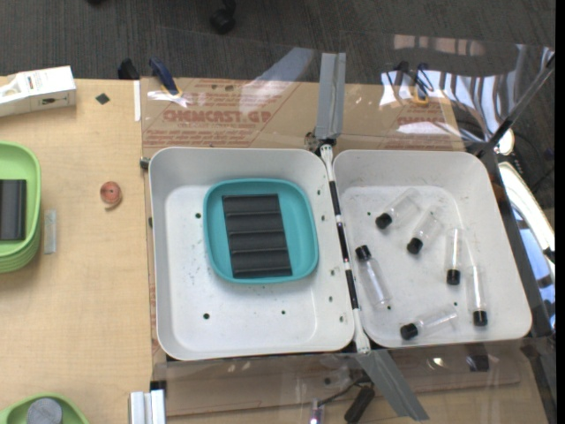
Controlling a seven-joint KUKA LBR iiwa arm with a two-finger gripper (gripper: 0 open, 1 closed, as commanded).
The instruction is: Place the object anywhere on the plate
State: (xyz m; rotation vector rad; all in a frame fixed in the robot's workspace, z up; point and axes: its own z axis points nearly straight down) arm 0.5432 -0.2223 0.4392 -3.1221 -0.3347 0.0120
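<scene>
A teal plate (303, 237) with rounded corners lies in the left white bin (177, 263). On it rests a black ribbed insert (256, 234) with several grooves. In the right white bin (503, 307) lie several clear vials with black caps, scattered loosely: one vial (395, 211) near the top, one vial (372, 275) by the left wall, one vial (429, 325) at the front.
A green tray (25, 228) holding a dark block sits at the far left of the wooden bench. A small brown disc (109, 193) lies on the bench. Cardboard (229, 113) lies behind the bins, with a white box (35, 89) at the back left.
</scene>
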